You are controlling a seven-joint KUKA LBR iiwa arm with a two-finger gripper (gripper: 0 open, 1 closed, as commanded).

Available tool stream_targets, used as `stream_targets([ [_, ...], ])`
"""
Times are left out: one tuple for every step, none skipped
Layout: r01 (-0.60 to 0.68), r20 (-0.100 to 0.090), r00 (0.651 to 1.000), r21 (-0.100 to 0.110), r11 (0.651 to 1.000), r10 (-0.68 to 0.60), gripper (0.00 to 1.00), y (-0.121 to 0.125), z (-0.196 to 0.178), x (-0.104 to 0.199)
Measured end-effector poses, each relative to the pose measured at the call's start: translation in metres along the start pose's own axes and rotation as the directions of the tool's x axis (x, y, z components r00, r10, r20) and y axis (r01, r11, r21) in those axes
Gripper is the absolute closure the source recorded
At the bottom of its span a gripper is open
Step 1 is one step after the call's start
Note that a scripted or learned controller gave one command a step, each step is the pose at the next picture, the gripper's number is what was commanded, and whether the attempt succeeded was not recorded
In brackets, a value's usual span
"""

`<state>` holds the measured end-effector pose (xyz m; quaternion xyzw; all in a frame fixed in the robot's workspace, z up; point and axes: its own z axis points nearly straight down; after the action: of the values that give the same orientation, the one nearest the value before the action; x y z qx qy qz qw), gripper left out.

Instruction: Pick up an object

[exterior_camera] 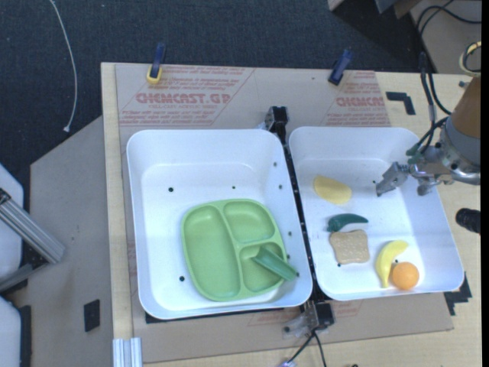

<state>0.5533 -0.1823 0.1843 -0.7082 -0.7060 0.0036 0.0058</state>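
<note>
You had the gripper [399, 177] poised with fingers spread and nothing between them, above the right bin [435, 220], near the pale yellow toy [332, 189] (likeliest target, I judged), well clear of the orange [405, 275].

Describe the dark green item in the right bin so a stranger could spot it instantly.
Look in the right bin, near its middle. The green chili pepper lies between the pale yellow piece and the slice of bread. It alone there is dark green, slim and curved.
</note>
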Motion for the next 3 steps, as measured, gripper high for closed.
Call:
stream_targets([
  [0.003,0.003,1.0,-0.013,1.0,-0.003,0.0,0.003,-0.007,0.0],
  [0.003,0.001,1.0,-0.007,1.0,-0.003,0.0,-0.001,0.037,-0.002],
  [0.002,0.0,1.0,-0.006,1.0,-0.002,0.0,-0.007,0.1,-0.002],
])
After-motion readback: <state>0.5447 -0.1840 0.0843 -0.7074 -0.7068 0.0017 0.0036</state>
